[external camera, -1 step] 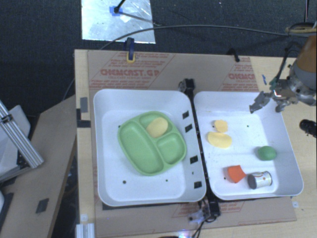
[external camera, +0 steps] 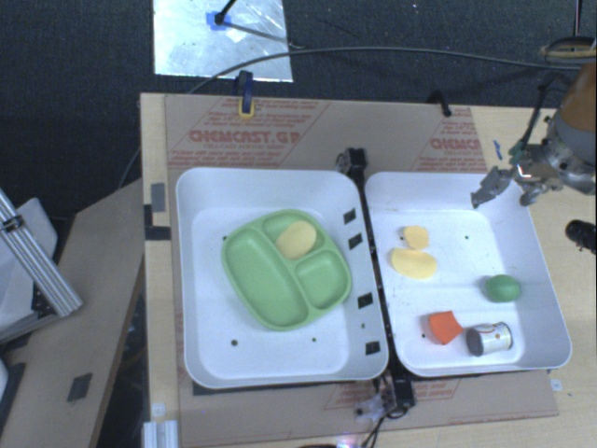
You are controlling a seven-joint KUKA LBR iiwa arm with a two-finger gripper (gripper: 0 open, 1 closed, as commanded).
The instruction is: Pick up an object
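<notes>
White, shallow and set side by side, two bins lie on a cardboard-covered bench seen from above at a slant. Left bin: holds a green divided tray, tilted in the frame, with a pale yellow rounded object resting in its upper compartment. Right bin: holds five loose objects. A small yellow piece lies just above a larger yellow piece, the two near each other towards the bin's left side; a green ball sits near the right wall; an orange block and a silver cylinder with a dark end lie close together near the front wall, the cylinder on its side. Gripper: at the upper right corner of the right bin, above its rim, well apart from every object, with nothing seen between its fingers; one grey finger points down and to the left, and how far the fingers are spread cannot be told at this angle. A blue and yellow clamp grips the back edge of the bench, and a silvery sheet lies on the dark floor beyond.
</notes>
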